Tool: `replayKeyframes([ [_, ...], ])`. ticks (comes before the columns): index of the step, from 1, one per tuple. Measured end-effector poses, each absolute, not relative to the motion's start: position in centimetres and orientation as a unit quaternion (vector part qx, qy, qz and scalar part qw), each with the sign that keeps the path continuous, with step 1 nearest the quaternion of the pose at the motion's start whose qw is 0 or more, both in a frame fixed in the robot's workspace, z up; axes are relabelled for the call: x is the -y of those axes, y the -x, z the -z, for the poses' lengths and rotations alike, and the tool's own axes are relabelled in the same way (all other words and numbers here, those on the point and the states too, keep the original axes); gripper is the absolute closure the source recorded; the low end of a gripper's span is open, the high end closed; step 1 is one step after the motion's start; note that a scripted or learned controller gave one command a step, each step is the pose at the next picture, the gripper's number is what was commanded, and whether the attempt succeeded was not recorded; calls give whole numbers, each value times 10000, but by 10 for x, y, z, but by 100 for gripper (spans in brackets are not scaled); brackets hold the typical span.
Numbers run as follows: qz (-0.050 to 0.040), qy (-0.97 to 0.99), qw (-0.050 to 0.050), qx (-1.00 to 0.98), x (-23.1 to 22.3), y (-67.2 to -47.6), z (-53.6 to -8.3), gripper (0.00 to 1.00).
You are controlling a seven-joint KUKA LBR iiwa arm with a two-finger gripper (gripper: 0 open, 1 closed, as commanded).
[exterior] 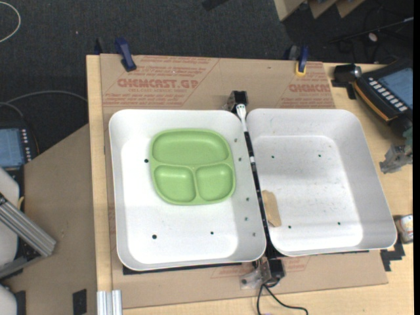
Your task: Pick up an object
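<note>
A light green divided plate with one long compartment and two small ones lies flat in the upper half of the left white bin. The right white bin sits beside it, its floor speckled with small dark marks.
Both bins rest on a brown board held by blue clamps at its far edge. A tan strip of tape lies across the seam between the bins. A handheld controller sits at the right edge, and aluminium framing at the lower left.
</note>
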State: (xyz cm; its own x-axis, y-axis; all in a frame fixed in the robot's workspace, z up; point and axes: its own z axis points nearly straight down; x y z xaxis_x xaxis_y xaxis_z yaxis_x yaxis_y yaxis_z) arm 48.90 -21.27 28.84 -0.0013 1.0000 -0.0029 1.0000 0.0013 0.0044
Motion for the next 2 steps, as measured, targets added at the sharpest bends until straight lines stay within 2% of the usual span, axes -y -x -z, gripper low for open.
replayKeyframes([
  [1, -6, -7057, 29, -7085, 224, -575, -262, 100],
  [2, 11, -7021, -65, -7121, 52, -535, -180, 100],
])
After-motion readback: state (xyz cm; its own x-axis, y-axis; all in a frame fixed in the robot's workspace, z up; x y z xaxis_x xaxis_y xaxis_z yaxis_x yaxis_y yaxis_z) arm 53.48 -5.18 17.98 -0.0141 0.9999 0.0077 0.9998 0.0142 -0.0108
